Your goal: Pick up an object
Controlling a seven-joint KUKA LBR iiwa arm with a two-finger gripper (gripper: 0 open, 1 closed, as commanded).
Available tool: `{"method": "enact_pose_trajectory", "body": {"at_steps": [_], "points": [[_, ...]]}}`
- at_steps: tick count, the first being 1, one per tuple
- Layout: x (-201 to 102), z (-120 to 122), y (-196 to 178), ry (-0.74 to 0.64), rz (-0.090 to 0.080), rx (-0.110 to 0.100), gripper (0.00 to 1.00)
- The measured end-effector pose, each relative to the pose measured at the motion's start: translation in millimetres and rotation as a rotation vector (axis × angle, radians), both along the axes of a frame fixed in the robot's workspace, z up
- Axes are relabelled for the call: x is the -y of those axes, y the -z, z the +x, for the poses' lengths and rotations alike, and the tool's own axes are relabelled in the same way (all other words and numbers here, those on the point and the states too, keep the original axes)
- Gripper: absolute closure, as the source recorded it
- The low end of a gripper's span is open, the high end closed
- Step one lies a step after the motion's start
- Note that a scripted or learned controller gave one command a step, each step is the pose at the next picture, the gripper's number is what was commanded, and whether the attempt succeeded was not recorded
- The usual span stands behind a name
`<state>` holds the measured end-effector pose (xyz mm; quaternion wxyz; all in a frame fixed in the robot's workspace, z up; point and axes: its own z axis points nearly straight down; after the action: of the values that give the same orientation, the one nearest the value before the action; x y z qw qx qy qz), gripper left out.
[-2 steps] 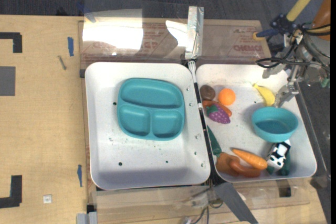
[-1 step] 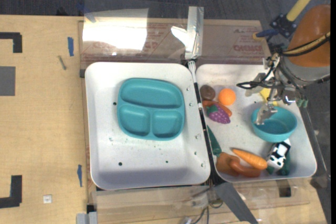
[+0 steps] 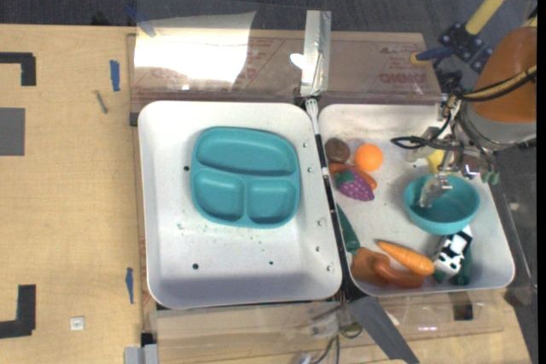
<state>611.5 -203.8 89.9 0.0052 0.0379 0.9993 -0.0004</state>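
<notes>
Two shallow white bins sit side by side on the bench. Left bin: holds a teal divided tray, lying flat near the centre, its three compartments bare.

Right bin: holds the loose items. Along its left wall, from far to near: a brown rounded piece, an orange ball just beside it, a purple grape bunch with a red piece touching its left side, then a green strip along the divider. Near the front wall lie a brown toy and an orange carrot, the carrot resting across the brown toy, its long axis running left to right with the tip toward the right. A black-and-white cow figure stands at the front right corner. A teal bowl sits right of centre.

Gripper: positioned over the teal bowl, its tip inside the bowl's rim as seen from above. Finger spread cannot be determined; cabling and wrist hardware clutter the area, and nothing is seen held.

Assessment: no object is yet lifted. The bowl lies directly beneath the fingers and is the nearest candidate; its rim offers the likely hold. The carrot lies toward the front and left of the gripper, the cow just in front.
</notes>
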Motion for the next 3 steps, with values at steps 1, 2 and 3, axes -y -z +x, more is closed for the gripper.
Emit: {"method": "enact_pose_trajectory", "body": {"at_steps": [1,2,3], "points": [[0.0,5.6,-18.0,-0.003,-0.006,0.017,1.0],[-1.4,3.0,-12.9,-0.003,-0.003,0.008,0.0],[-1.9,6.2,-26.3,-0.004,-0.006,0.019,1.0]]}}
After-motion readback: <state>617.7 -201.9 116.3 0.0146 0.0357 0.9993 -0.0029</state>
